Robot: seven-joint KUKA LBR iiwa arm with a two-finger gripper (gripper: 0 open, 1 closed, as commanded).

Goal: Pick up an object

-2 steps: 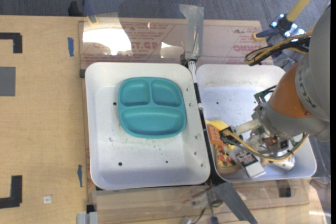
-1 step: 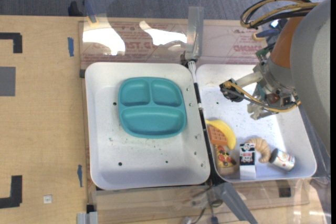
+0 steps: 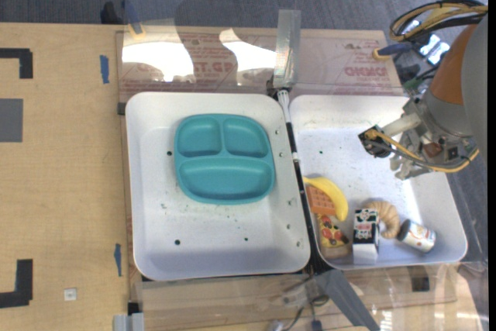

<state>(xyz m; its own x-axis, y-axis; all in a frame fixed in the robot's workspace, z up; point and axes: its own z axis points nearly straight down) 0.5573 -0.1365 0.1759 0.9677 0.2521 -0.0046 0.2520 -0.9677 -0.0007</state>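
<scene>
My gripper (image 3: 408,163) hangs over the right side of the right bin (image 3: 341,128), above bare bin floor. Along that bin's front edge lie several objects. A yellow banana (image 3: 329,194) lies at the left, with a flat red and orange patterned piece (image 3: 328,230) just in front of it. A small black and white carton (image 3: 365,229) stands beside them. Behind the carton lies a tan croissant (image 3: 384,213). A small silver can (image 3: 418,236) lies on its side at the right. The gripper is behind and above the croissant and can, apart from both.
The left bin (image 3: 147,190) holds a teal divided plate (image 3: 225,159) near its middle. A clear sheet and a metal post (image 3: 287,50) stand behind the bins. The tan bench top (image 3: 54,167) stretches away to the left.
</scene>
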